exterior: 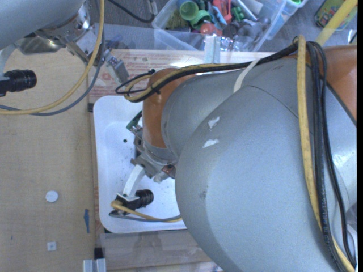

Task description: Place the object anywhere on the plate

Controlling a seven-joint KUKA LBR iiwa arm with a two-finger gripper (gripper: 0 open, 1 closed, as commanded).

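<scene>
My grey arm (255,169) with its orange band (156,103) reaches in from the right and covers most of the view. The wrist and gripper (148,162) hang low over the middle of a white bin (108,152), pointing down into it. The arm's bulk hides the gripper's tip and whatever lies beneath it. The bare part of the bin floor on the left carries only a few dark specks. Everything to the right of the wrist lies under the arm.
A clear plastic box of colourful toys (227,10) stands behind the bench at the top. A small white disc (51,196) lies on the brown surface to the left of the bin. Yellow cables (99,33) hang at the upper left.
</scene>
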